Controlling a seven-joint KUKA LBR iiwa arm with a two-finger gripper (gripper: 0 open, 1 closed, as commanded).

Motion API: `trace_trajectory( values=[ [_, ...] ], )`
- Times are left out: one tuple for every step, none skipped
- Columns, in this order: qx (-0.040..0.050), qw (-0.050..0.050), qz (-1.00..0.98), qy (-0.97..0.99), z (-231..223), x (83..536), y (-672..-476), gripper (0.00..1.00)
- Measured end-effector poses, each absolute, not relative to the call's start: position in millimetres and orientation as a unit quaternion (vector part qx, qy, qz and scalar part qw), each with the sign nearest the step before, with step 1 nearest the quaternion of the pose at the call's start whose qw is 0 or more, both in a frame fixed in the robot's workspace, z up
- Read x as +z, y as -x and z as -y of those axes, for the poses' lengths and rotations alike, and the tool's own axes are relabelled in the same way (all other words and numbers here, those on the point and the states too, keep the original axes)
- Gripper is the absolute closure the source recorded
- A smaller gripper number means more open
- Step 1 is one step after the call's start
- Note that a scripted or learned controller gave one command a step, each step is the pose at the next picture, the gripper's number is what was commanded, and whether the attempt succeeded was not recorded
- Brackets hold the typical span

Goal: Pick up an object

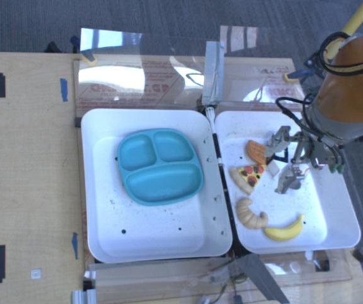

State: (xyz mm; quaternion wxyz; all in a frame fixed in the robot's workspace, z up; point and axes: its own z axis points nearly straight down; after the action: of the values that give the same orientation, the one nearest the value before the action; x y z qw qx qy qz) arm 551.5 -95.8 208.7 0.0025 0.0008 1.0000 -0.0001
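Grey arm [343,100] reaching leftward, pincer [284,160] spread above right bin [339,208]

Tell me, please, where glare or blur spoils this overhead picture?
Camera view: strong glare whitens the clear panels behind the bins; the gripper looks soft and cluttered against the right bin; the blue plate and banana read sharply.

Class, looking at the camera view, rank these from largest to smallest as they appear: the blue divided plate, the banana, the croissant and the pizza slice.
1. Blue divided plate, by far the largest.
2. Banana.
3. Croissant and pizza slice: these look about alike in size, so I would not rank one over the other.
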Motion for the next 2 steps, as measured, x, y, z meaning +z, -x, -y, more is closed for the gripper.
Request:
trace_trajectory(
  values=[
    [0.0009,0.011,-0.976,-0.218,110.1,103.3,-590.3,0.0],
    [0.001,0.017,-0.976,-0.217,109.3,116.6,-593.7,1.0]
  ],
)
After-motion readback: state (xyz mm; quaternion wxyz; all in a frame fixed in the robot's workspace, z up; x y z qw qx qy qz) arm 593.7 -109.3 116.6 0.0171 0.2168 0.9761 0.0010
